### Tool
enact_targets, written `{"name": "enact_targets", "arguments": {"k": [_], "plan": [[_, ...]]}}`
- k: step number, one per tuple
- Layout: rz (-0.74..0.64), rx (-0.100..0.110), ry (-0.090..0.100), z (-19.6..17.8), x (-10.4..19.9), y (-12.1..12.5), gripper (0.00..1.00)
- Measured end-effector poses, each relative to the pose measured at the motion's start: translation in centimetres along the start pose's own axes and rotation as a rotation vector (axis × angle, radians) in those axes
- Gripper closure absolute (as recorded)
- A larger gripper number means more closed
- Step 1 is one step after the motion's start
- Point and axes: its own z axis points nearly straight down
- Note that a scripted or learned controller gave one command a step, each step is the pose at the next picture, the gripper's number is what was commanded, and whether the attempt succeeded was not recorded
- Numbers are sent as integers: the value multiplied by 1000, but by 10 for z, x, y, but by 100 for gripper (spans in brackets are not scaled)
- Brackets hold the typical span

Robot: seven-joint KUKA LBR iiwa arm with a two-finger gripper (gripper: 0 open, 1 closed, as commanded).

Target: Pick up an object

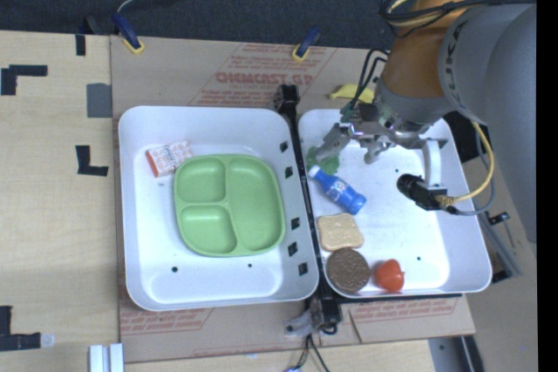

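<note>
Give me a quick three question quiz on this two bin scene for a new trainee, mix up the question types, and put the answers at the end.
1. True or false: the green divided plate lies in the left bin.
2. Which thing lies nearest the gripper? A) tomato B) blue bottle C) snack packet
3. Fill in: the slice of bread lies between the blue bottle and the round brown ____.

Key: 1 true. 2 B. 3 cookie.

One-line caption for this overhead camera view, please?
Gripper hovers in right bin near blue bottle; green divided plate fills left bin.
</note>
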Motion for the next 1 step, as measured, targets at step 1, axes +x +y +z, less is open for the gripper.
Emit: {"name": "enact_targets", "arguments": {"k": [1], "plan": [[3, 4, -1, 93, -47, 1, 0]]}}
